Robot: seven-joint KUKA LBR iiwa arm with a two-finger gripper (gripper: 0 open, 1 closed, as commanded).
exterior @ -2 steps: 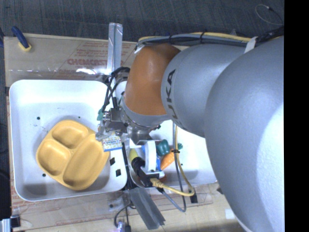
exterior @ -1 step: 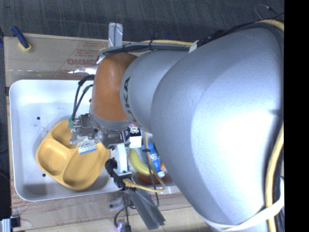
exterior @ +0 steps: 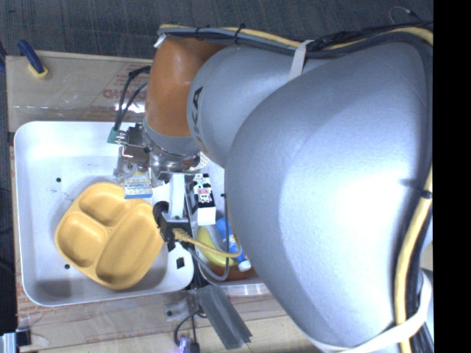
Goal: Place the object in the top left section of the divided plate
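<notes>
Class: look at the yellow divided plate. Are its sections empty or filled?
Empty, where visible: the yellow divided plate shows bare sections in the white bin; the arm covers its right edge.

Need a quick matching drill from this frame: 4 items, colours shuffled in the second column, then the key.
Items:
1. divided plate
2. bin
3. band above the arm's wrist
4. clip at the bench's far left corner

Colours:
A. orange
B. blue
C. yellow
D. white

Pairs: 1-C, 2-D, 3-A, 4-B
</notes>
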